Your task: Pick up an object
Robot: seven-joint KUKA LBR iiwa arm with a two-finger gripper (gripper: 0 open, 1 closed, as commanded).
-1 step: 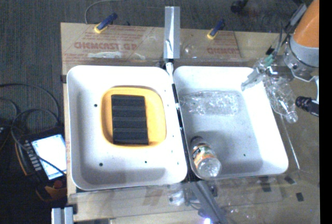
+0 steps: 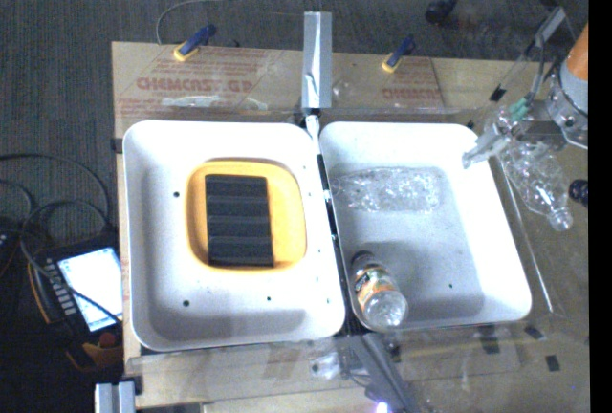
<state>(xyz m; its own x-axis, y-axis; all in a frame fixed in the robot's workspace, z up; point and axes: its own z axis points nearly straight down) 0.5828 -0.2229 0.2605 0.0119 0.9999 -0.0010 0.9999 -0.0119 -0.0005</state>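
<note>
Bottle [image 2: 380, 294] at right bin's [image 2: 497, 249] near-left corner, well apart from fingers [image 2: 492, 141]; their state indiscernible.

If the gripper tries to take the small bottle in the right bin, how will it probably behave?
The bottle lies on its side against the right bin's near-left wall, so a push would probably roll it. Its clear plastic looks smooth, so it may slip between fingers. It appears mostly empty, so likely light.
</note>
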